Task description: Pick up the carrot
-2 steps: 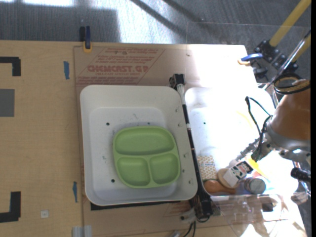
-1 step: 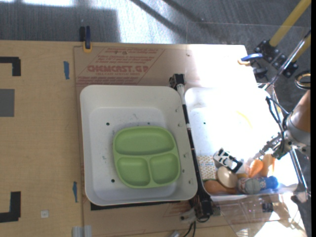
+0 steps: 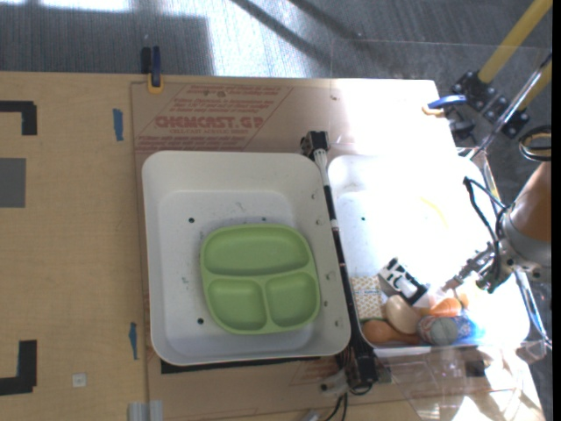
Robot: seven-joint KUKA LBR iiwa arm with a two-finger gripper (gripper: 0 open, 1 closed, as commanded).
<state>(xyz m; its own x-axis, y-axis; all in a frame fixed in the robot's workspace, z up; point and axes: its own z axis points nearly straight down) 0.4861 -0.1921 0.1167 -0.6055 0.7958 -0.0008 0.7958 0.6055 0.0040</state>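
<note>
Overhead view of two white bins. The left bin (image 3: 166,235) holds a green divided plate (image 3: 259,277). The right bin (image 3: 394,182) carries a cluster of small things crowded into its near corner, where the carrot (image 3: 445,306) lies, orange, touching a pale rounded item (image 3: 401,316) and a blue-grey item (image 3: 445,329). The gripper (image 3: 469,277) hangs just beside the carrot, above it toward the right, probably positioned for a descent. Whether its fingers are spread or closed cannot be told; nothing is visibly held.

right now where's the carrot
The carrot lies in the right bin, in the pile of toy food at its near right corner, just below the gripper and beside the beige piece.
</note>
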